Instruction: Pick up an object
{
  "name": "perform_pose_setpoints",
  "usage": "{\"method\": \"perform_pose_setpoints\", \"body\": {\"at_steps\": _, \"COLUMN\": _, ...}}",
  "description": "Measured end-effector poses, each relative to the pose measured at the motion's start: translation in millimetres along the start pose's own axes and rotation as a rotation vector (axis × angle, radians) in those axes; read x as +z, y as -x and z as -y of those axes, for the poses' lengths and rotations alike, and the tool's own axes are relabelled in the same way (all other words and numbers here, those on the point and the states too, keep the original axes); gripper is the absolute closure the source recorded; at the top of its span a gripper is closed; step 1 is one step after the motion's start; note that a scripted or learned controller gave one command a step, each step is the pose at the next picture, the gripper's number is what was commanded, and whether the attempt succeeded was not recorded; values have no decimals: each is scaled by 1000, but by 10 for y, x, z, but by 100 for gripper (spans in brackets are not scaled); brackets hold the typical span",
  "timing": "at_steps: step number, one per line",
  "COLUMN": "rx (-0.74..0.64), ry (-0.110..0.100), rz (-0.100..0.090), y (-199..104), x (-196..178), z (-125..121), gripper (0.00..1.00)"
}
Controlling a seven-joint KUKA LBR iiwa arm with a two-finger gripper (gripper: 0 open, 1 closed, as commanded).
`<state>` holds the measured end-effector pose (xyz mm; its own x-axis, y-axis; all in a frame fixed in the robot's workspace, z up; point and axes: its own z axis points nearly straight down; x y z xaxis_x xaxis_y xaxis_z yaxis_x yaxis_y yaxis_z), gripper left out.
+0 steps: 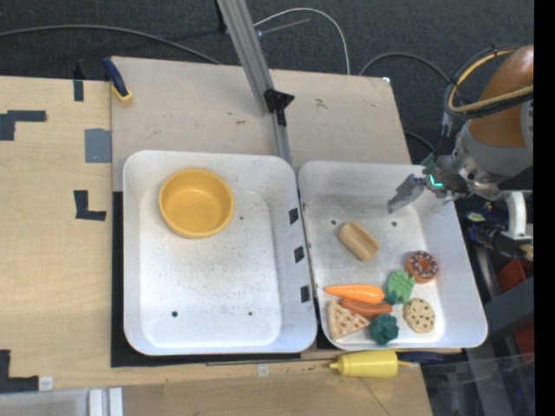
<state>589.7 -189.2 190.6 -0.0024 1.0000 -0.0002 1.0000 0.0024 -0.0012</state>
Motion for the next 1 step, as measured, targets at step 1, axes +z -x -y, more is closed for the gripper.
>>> {"method": "perform_pose_setpoints", "body": {"at_steps": 1, "rx": 1, "ry": -5, "rz": 0, "y": 83, "x": 517, "z": -34, "gripper": 0}}
